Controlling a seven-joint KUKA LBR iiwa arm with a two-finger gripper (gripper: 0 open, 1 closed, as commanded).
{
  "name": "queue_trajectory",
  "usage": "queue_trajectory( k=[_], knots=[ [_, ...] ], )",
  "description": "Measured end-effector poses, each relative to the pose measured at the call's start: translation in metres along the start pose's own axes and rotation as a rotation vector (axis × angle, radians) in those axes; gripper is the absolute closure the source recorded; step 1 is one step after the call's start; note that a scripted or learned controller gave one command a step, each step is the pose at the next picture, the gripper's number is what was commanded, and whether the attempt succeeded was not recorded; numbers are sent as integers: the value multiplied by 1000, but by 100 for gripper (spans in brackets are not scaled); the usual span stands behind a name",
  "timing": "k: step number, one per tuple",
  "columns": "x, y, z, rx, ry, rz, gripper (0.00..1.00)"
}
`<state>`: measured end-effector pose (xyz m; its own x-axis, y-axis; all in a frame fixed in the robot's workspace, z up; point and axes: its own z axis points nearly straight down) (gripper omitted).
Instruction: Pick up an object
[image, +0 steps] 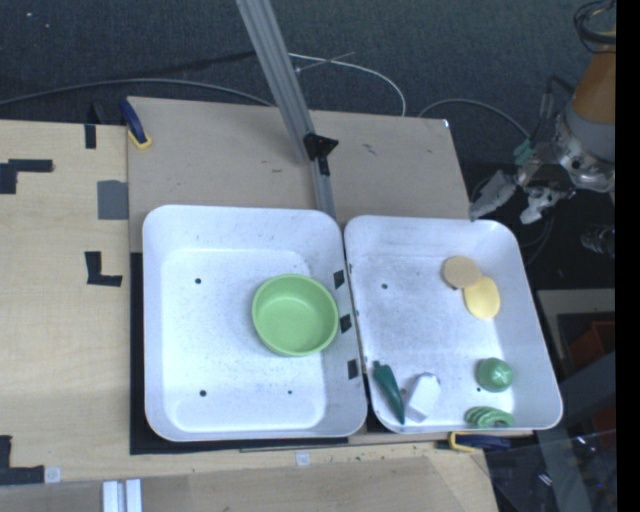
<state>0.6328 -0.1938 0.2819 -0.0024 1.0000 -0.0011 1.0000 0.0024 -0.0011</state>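
My gripper (512, 199) hangs at the far right, just beyond the back right corner of the right bin (400, 250). Its two fingers stand apart, open, with nothing between them. In the right bin lie a tan disc (461, 271) and a yellow disc (483, 298) touching each other, nearest the gripper. Along the bin's front are a green round piece (493, 374), a green ribbed piece (488, 417), a white block (423, 393) and a dark green piece (388, 392). A light green bowl (295, 315) sits upright in the left bin (180, 240).
A grey metal pole (285, 80) slants over the bench behind the bins, ending in a black clamp (320, 148). Cables run across the dark floor at the back. The arm's orange band (600, 85) rises at the top right.
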Motion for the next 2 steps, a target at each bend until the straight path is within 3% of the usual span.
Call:
queue_trajectory(
  k=[1,2],
  knots=[
    [0,0,0,0,0,0,0],
    [10,-5,52,5,2,1,0]
  ],
)
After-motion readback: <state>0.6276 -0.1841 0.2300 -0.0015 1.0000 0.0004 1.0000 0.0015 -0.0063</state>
